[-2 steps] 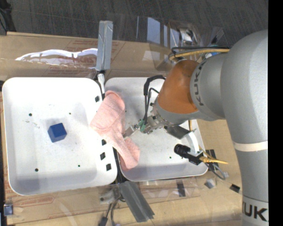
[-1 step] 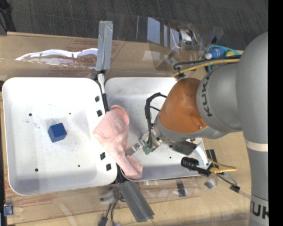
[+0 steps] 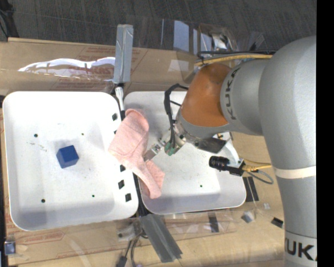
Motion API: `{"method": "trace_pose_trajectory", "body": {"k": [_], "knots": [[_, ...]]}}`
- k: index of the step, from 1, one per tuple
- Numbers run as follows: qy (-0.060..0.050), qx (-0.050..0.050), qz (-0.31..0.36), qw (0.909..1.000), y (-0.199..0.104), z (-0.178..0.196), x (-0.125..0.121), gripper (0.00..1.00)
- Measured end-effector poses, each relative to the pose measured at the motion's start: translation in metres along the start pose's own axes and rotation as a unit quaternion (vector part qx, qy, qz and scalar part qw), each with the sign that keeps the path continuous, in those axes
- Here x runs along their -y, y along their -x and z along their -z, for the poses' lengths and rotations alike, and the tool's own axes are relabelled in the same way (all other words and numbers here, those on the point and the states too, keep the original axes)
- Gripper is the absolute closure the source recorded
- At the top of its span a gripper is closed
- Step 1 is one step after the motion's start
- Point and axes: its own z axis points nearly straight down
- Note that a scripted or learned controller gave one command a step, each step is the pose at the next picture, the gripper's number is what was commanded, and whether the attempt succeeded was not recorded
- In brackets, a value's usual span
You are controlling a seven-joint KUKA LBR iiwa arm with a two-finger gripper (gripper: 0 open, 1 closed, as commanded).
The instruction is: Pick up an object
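A pink cloth [image 3: 136, 150] lies draped over the divide between the two bins, mostly on the left side of the right bin [image 3: 211, 196]. A small blue cube [image 3: 67, 156] sits in the left bin [image 3: 22, 149]. My gripper [image 3: 158, 150] hangs low in the right bin, its tip right at the cloth's right edge. The arm's wrist covers much of the gripper from above.
Cardboard and tape strips surround the bins. The grey arm fills the right side of the view over the right bin. Bare white floor shows in the left bin around the cube.
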Motion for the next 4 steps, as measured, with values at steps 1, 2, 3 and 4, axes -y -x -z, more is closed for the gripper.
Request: {"method": "trace_pose_trajectory", "body": {"k": [1,2,3,4], "knots": [[0.000,-0.001,0.028,0.9996,-0.037,0.026,0.040,0.00],[0.000,-0.001,0.140,0.9902,-0.038,0.005,0.047,0.00],[0.000,0.000,0.110,0.9939,-0.001,0.000,-0.006,0.00],[0.000,0.000,0.214,0.9769,-0.030,0.000,0.026,0.00]]}}
